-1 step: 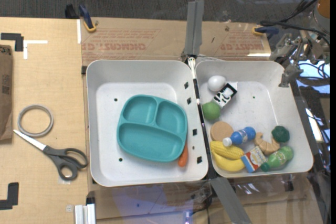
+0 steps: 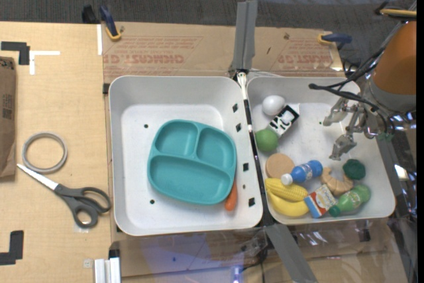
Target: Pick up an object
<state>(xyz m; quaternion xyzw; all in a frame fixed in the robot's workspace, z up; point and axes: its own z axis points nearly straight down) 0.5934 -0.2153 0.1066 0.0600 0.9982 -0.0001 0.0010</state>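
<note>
Inside left bin [image 2: 126, 142], one teal tray [image 2: 192, 162], one carrot [image 2: 231, 197]

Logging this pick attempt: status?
Claw over right bin, nothing seen between its fingers. Dark green ball just below it, not lifted. Bottle, bananas and other toys crowd bin's near side.

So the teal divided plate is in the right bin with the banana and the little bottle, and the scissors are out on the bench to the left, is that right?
Not quite. The camera view shows the teal divided plate in the left bin, with an orange carrot at its edge. The banana and the little bottle are in the right bin, and the scissors do lie on the bench to the left.
</note>
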